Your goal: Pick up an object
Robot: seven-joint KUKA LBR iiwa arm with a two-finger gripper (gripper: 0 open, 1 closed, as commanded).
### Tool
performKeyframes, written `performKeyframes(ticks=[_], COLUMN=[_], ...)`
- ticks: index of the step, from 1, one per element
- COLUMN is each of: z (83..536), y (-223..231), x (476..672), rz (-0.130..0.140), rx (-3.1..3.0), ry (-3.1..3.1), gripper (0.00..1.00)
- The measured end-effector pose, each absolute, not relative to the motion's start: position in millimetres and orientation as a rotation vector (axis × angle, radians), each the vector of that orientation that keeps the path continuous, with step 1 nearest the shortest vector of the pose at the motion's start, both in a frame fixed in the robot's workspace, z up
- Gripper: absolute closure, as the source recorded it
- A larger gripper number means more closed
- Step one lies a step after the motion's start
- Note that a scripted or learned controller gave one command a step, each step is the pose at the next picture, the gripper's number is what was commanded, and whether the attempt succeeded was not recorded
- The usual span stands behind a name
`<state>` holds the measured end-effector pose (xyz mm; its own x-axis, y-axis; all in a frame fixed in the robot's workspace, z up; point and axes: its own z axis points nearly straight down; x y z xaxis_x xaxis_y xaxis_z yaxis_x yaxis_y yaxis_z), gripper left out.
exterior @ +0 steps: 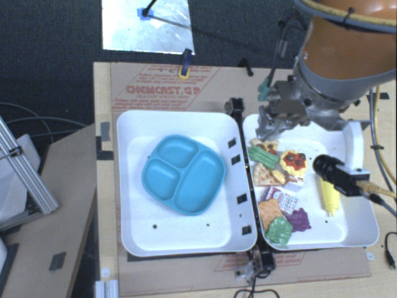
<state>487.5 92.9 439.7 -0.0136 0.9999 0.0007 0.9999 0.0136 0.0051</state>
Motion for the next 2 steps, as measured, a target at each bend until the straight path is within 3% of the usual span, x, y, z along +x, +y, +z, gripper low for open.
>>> performKeyframes(ticks=[1, 2], z=[450, 399], y=[93, 85], x=[488.1, 486.5], rz=[0.009, -0.003], rx=[2.196, 2.223], ry=[2.240, 2.221], gripper=[1.00, 1.00])
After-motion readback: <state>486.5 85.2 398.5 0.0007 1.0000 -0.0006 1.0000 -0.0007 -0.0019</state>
